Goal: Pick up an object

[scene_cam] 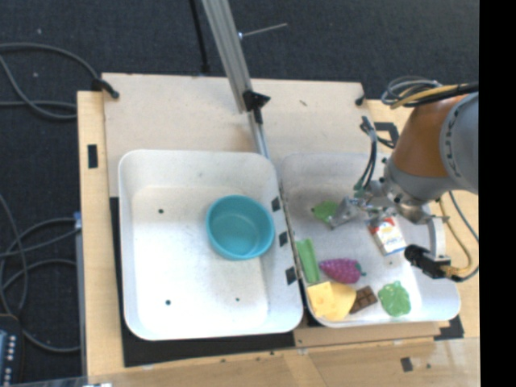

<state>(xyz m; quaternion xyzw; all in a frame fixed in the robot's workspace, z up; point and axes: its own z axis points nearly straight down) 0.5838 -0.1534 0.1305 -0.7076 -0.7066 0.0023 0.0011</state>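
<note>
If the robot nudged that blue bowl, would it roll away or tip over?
Probably neither. The blue bowl sits upright on the left bin's flat floor, so a nudge would likely slide it. It looks like light plastic, and its smooth rounded wall may slip from a pinch.

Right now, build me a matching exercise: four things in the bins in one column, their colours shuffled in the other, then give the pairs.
Things:
1. bowl in the left bin
2. grape bunch
3. cheese wedge
4. long stick by the right bin's left wall

Colours:
A. yellow
B. green
C. teal blue
D. purple

Pairs: 1-C, 2-D, 3-A, 4-B
</note>
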